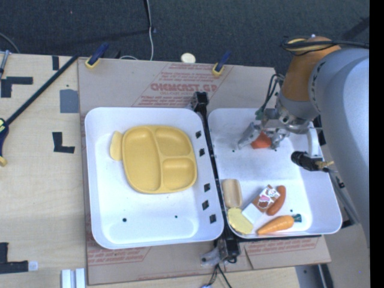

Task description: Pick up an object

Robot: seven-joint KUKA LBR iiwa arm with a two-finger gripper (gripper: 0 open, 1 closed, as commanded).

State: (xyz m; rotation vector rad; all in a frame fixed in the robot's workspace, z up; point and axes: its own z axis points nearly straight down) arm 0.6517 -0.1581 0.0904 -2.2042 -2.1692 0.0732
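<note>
The claw (259, 140) hangs over the upper part of the right bin (312, 188), its fingers spread around a small red-orange object (261, 141) that sits between them on the bin floor, too small to show any long axis. Well apart, along that bin's near edge, lie a bread roll (231, 192), a yellow slice (240, 221), a carrot (276, 224) pointing right and a sausage (276, 200). The left bin (102, 185) on the worktop (36, 179) holds a yellow divided plate (159, 159), its long side running left to right.

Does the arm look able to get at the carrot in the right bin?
Probably yes. The carrot lies uncovered near the right bin's front edge, and the end effector hangs over that same bin.
</note>
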